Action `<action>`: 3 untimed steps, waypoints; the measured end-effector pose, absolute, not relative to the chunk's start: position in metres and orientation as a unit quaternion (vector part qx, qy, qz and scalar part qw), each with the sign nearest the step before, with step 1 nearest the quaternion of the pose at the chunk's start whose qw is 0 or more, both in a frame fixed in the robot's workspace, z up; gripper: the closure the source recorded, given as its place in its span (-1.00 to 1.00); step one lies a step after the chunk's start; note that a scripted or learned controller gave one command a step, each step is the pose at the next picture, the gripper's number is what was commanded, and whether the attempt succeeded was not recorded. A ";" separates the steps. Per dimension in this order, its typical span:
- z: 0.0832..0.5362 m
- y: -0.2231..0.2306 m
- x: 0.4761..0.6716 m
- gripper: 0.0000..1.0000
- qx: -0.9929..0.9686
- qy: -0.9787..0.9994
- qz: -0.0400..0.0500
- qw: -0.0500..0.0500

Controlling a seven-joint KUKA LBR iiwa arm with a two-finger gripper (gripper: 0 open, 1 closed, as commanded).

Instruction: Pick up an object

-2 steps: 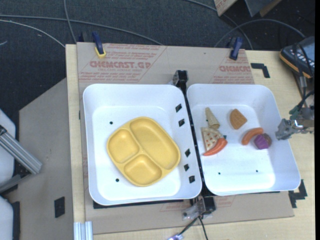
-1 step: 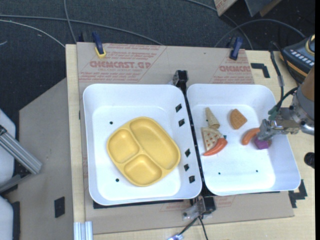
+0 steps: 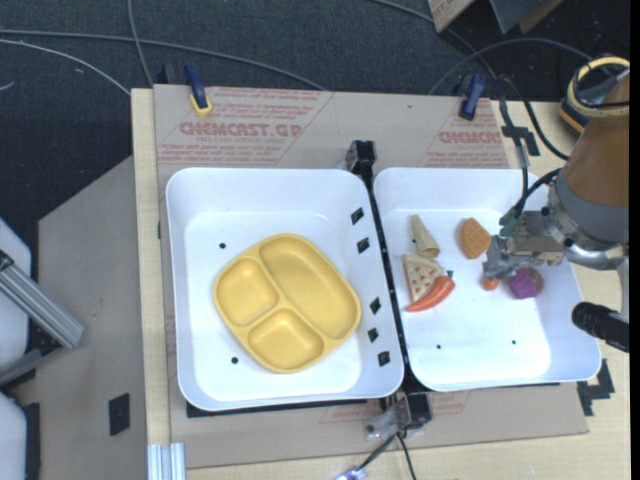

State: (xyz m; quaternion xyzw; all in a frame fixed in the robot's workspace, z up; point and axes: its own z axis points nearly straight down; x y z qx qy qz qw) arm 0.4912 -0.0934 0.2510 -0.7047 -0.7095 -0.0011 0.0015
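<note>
While end effector [image 3: 497, 264] hangs low, grip unclear, purple piece [image 3: 524, 284] beside; red pepper [image 3: 432, 293] farther left.

1. One camera hangs above the bench [image 3: 250, 118] and looks down on it at a slant, so the far edge sits toward the top of the picture.
2. It stands far enough back to take in both white bins whole: the left bin [image 3: 190, 268] and the right bin [image 3: 480, 358], side by side, with dark floor [image 3: 80, 88] beyond.
3. The arm [image 3: 600, 168] comes in from the right side of the picture, cut off by the frame edge.
4. The view is fixed and wide, not close on any one item.
</note>
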 end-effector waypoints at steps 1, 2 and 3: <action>0.251 -0.030 0.497 1.00 -0.704 -0.710 -0.001 0.001; 0.245 0.026 0.491 1.00 -0.705 -0.710 0.000 0.002; 0.228 0.074 0.495 1.00 -0.705 -0.709 0.001 0.003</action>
